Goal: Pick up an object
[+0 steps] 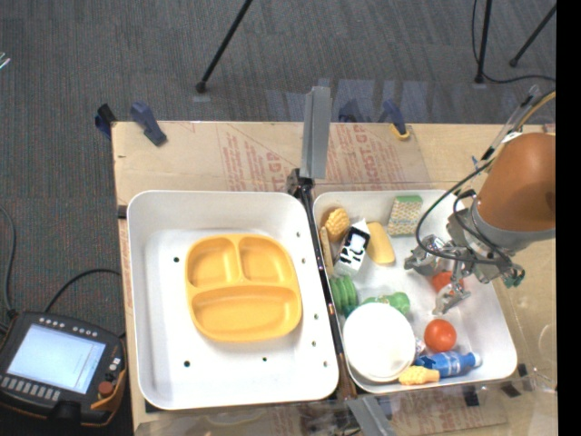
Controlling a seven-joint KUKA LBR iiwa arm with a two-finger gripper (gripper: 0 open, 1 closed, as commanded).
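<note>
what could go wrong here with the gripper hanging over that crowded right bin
1. The gripper sits above a red object that is partly hidden beneath it, so a descent may close on an edge and slip off.
2. The right bin is packed: an orange ball, a blue bottle and a white bowl lie close by, so the fingers could knock a neighbour aside.
3. The ball is round and would likely roll if nudged.

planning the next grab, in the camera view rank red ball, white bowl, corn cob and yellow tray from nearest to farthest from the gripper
From the gripper:
1. red ball, just below it
2. white bowl, lower left in the same bin
3. corn cob, that bin's far left edge
4. yellow tray, in the other bin
</note>
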